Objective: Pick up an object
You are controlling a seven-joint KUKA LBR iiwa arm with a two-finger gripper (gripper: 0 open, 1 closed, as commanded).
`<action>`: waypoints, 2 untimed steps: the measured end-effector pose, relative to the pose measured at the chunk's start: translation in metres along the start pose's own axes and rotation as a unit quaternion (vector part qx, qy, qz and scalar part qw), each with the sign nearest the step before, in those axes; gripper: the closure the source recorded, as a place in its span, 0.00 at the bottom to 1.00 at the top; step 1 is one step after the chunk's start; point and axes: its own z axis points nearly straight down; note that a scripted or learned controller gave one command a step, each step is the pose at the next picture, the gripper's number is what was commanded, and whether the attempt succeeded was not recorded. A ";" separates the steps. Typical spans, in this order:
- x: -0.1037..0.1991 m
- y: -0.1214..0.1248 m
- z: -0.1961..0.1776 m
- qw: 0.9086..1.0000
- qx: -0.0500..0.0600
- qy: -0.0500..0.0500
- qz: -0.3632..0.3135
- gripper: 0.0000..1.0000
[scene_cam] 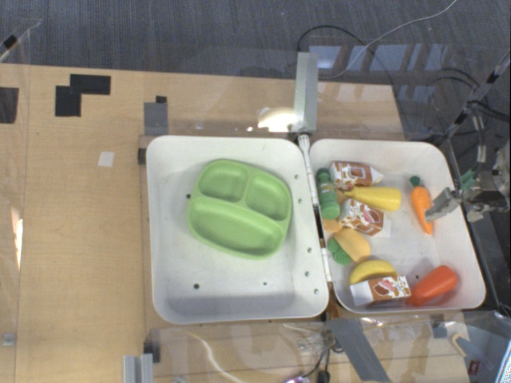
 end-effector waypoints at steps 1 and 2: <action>0.010 0.061 0.081 0.995 0.001 0.000 0.103 0.00; 0.009 0.099 0.138 1.000 -0.005 0.001 0.009 0.00</action>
